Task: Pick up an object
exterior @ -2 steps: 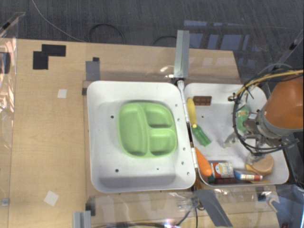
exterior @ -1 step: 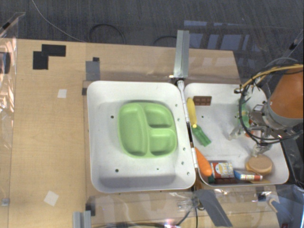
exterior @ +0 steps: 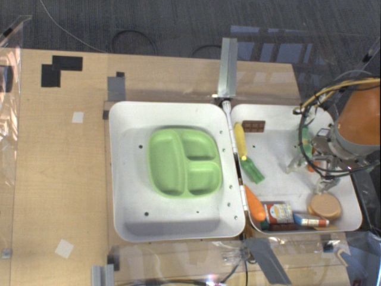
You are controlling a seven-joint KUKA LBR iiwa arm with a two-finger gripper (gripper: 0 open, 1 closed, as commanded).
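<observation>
Bench top of pale wood [exterior: 59, 177] carries two shallow white bins side by side. From where I stand, the grey arm with its orange band [exterior: 360, 119] hangs over the right bin [exterior: 274, 159], and its gripper [exterior: 314, 165] sits low at the bin's three o'clock side; cables crowd it, so I cannot tell how it is set.

Around the gripper lie the loose things, one of each: a round tan disc [exterior: 325, 206] just beside it at six o'clock, a small tube with a red and blue end [exterior: 309, 221] near seven, a red-labelled jar on its side [exterior: 278, 212] at eight, an orange carrot [exterior: 254, 204] beyond that, a green block [exterior: 252, 170] at nine, a yellow corn cob [exterior: 240, 140] and a brown chocolate bar [exterior: 254, 126] toward ten.

One green divided plastic tray [exterior: 183, 162] fills the middle of the left bin [exterior: 128, 219].
</observation>
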